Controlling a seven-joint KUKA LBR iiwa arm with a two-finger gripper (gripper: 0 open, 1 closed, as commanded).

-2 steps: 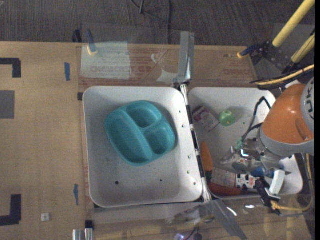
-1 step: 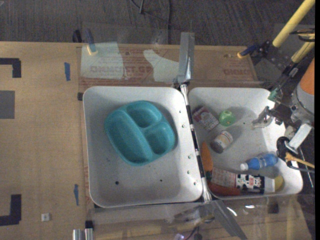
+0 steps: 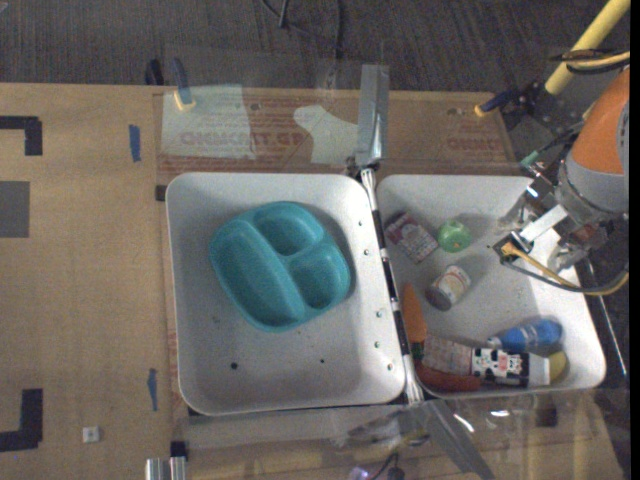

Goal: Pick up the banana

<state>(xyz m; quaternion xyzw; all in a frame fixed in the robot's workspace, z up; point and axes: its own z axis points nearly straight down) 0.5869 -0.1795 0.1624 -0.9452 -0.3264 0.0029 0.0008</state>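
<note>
A yellowish rounded end (image 3: 557, 368) pokes out past a flat printed box (image 3: 487, 361) in the front right corner of the right bin (image 3: 480, 193). It may be the banana, and the rest of it is hidden. My gripper (image 3: 568, 246) hangs over the right side of that bin, below the orange-banded wrist (image 3: 608, 138). It is well behind the yellowish end and apart from it. Nothing shows held at the gripper.
The right bin also holds a small packet (image 3: 410, 236), a green round thing (image 3: 454, 235), a small can (image 3: 449, 286), an orange carrot (image 3: 413, 313), a blue bottle (image 3: 531, 335) and a dark red sausage-like thing (image 3: 445, 377). A teal divided plate (image 3: 281, 264) lies in the left bin (image 3: 200, 368).
</note>
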